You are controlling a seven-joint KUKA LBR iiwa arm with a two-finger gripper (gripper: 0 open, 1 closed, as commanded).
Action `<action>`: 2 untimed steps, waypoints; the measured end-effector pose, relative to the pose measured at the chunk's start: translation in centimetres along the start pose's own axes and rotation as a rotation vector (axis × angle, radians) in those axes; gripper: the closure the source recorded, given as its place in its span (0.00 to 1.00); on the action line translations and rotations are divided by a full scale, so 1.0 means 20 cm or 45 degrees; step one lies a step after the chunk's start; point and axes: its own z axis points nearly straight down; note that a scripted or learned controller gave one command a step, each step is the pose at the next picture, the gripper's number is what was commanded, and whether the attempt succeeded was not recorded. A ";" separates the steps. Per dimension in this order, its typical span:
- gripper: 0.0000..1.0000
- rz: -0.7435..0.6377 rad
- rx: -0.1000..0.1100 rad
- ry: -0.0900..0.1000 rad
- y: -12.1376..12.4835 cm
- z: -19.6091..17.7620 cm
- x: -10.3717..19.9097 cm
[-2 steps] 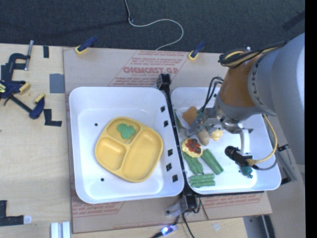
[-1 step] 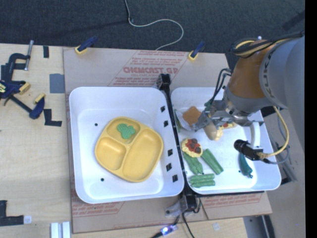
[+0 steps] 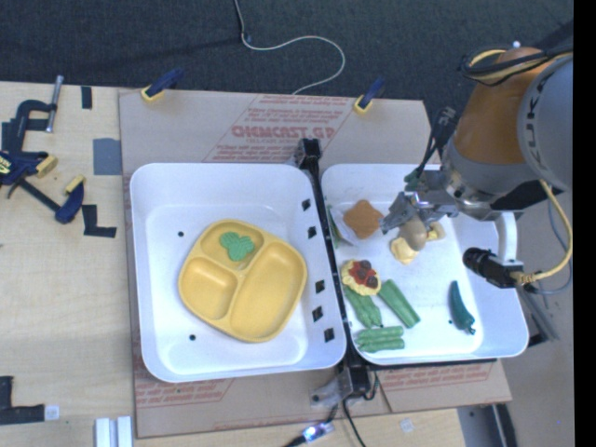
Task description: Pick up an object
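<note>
My gripper (image 3: 416, 218) hangs over the upper middle of the right bin (image 3: 507, 347). A small cream and yellow object (image 3: 407, 244) lies directly under it and is partly covered by it. A brown bun-like piece (image 3: 362, 219) sits just left of the gripper. Below are a yellow slice with red topping (image 3: 359, 276), several green bean pods (image 3: 382, 317) and a dark teal pepper (image 3: 460, 307) at the right.
The left bin (image 3: 142, 250) holds a yellow divided plate (image 3: 244, 281) with a green broccoli piece (image 3: 238, 245) in its upper compartment. A black divider clip strip (image 3: 321, 250) runs between the bins. Clamps lie on the bench at far left (image 3: 37, 170).
</note>
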 end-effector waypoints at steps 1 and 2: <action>1.00 -0.001 0.003 0.001 0.00 -0.10 0.00; 1.00 -0.006 0.005 0.002 0.02 -0.08 0.24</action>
